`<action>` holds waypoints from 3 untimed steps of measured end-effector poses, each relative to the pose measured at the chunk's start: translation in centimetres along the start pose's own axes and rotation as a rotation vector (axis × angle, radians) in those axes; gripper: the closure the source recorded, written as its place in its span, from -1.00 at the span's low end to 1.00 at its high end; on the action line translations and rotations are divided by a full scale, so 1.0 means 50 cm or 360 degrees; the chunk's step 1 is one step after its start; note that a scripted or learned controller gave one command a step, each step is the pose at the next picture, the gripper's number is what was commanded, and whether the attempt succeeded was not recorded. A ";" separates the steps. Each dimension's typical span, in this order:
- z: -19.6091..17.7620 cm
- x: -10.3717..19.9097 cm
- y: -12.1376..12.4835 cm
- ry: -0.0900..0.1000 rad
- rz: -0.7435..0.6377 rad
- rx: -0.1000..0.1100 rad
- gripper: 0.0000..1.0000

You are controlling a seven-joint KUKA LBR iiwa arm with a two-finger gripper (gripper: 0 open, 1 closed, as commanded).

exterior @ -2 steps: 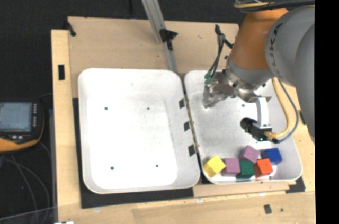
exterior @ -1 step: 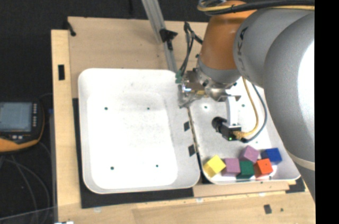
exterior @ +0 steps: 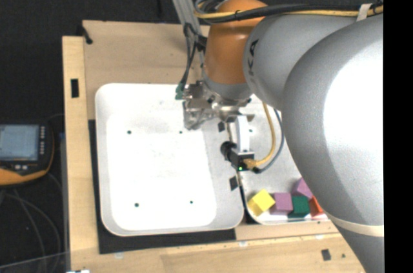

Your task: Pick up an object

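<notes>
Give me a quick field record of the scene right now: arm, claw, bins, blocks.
arm: grey with orange band, reaching in from the right, covering most of the right bin
claw: over the upper right part of the left bin, nothing seen between its fingers
left bin: white, shallow
right bin: mostly hidden by the arm, its lower left corner visible
blocks: yellow block, purple block, green block, pink block, orange-red block, clustered in the right bin's visible corner

Partial dark lettering, apparently "KA", stood on the grey arm [exterior: 322, 71] beside its orange band [exterior: 227, 46]. The screen of the handheld pendant [exterior: 22, 148] was too blurred to read.
</notes>
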State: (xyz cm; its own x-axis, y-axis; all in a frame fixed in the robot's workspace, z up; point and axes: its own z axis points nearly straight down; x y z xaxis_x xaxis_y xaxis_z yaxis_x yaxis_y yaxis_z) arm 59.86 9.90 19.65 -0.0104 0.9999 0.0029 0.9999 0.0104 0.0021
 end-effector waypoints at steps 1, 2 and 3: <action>0.000 -0.012 0.000 -0.0007 0.0010 0.0002 -1.00; -0.001 -0.101 0.017 -0.0010 0.0024 -0.0005 -1.00; -0.001 -0.096 0.016 -0.0009 0.0016 -0.0004 -1.00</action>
